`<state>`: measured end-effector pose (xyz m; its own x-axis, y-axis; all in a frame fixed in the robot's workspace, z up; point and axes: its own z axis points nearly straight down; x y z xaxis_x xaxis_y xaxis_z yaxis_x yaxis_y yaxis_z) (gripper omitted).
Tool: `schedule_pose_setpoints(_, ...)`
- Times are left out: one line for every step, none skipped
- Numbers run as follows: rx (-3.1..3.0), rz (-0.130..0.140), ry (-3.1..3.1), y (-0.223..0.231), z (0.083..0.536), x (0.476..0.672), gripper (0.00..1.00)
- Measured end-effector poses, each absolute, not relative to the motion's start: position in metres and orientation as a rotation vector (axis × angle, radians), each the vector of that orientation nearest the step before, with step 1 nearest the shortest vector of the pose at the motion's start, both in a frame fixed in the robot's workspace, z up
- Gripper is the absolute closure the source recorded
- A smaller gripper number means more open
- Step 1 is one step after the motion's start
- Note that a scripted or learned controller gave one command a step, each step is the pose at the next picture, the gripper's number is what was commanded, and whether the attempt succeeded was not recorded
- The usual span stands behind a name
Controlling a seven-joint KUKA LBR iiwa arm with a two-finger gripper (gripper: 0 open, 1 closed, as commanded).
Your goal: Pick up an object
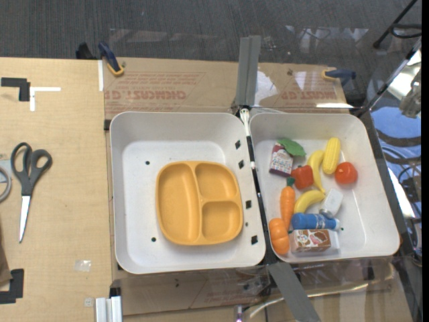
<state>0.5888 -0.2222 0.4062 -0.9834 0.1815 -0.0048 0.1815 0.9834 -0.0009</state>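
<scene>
Arm (410,89) at far right edge, blurred.

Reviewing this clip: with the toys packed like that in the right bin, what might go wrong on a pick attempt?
The carrot, banana, blue bottle and small carton lie touching, so the gripper may likely nudge neighbours or catch two at once. The orange fruit sits against the right bin wall, leaving little room beside it. The round tomato could roll away.

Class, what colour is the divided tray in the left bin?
Yellow-orange, seen in the camera view: divided tray.
</scene>
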Motion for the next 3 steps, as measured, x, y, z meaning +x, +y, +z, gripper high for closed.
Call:
schedule_pose_setpoints(0.459, 0.0, 3.104, -0.183, 0.384, 0.634, 1.0)
schedule_pose_setpoints(0.484, 0.001, 3.102, -0.111, 0.377, 0.629, 1.0)
schedule_pose_setpoints(0.547, -0.001, 3.091, -0.219, 0.335, 0.629, 1.0)
